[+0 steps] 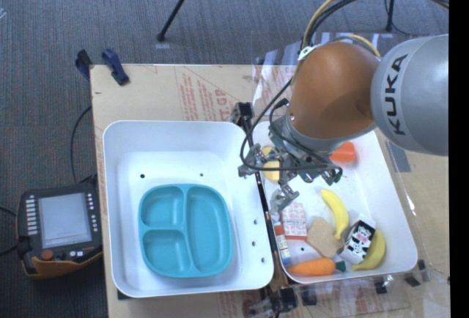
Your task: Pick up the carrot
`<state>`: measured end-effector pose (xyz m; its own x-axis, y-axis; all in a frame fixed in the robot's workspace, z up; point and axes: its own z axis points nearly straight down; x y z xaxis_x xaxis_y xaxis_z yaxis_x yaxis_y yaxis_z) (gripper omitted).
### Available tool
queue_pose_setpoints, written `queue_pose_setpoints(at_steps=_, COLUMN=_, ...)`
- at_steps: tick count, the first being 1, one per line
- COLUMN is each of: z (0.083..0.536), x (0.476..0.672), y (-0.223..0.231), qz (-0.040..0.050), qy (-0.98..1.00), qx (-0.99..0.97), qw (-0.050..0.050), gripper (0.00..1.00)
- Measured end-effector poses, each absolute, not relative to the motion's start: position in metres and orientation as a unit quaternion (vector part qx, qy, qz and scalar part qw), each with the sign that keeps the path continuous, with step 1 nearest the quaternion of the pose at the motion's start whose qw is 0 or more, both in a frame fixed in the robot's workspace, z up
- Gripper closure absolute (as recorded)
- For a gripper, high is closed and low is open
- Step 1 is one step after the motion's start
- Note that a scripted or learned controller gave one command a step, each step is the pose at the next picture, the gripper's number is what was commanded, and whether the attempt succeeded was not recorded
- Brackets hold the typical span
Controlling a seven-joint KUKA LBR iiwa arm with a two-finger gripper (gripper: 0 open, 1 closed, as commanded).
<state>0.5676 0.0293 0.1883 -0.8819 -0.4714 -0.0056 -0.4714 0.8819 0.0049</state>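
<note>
The arm [366, 93] reaches in over the right bin [392, 196], its orange band bulking above the wrist, which points steeply down toward that bin's left wall. The left bin [121, 155] carries a blue divided plate [185, 230]. The jaws [282, 201] hang over the right bin's left side; whether they are spread or pressed together I cannot tell, and nothing shows between them. The carrot [316, 267] lies untouched by the right bin's near edge, beside a cracker [323, 236], so the pick looks not yet begun: descent, grasp and lift all remain.
</note>
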Motion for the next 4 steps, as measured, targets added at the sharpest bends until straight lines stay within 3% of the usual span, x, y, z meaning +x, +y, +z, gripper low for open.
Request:
queue_pose_setpoints(at_steps=1, z=0.165, x=0.527, y=-0.094, qz=0.0016, qy=0.952, qx=-0.307, qw=-0.002, gripper=0.0)
queue_pose_setpoints(at_steps=2, z=0.094, x=0.497, y=-0.101, qz=-0.0041, qy=0.931, qx=-0.366, qw=0.013, gripper=0.0)
queue_pose_setpoints(at_steps=3, z=0.186, x=0.489, y=-0.024, qz=0.0027, qy=0.799, qx=-0.601, qw=0.001, gripper=0.0)
queue_pose_setpoints(at_steps=4, z=0.185, x=0.475, y=0.103, qz=0.0043, qy=0.816, qx=-0.577, qw=0.0, gripper=0.0)
